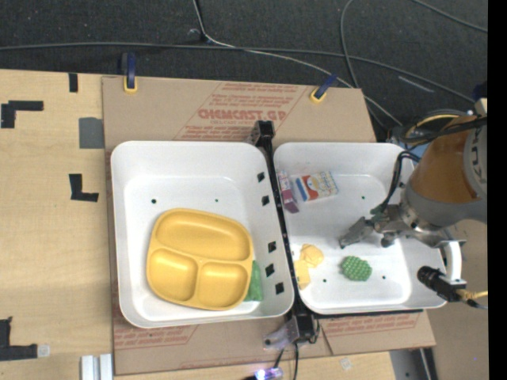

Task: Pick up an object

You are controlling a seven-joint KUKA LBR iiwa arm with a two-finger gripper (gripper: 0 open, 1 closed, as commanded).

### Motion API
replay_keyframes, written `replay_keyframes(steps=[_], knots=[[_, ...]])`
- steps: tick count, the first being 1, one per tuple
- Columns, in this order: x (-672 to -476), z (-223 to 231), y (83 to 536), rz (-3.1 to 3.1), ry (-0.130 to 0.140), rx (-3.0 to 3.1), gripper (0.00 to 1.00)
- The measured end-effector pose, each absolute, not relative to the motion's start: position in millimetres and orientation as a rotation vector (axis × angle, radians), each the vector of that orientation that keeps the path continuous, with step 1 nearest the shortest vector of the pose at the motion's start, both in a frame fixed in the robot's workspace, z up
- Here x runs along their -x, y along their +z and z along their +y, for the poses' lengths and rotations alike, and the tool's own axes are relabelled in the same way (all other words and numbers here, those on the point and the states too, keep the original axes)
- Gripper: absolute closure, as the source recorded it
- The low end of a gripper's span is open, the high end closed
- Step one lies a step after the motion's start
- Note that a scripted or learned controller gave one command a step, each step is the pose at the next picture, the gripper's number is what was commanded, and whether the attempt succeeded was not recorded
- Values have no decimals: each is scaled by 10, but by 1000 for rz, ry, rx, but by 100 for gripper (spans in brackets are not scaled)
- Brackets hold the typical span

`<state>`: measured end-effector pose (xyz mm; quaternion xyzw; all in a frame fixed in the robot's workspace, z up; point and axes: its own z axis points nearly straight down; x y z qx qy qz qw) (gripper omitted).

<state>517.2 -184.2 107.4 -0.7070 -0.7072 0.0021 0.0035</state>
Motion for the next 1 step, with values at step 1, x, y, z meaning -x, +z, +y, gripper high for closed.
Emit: replay_keyframes(steps=[1], knots=[[-5191, -1844, 1211, -2222, 2, 2218, 100]])
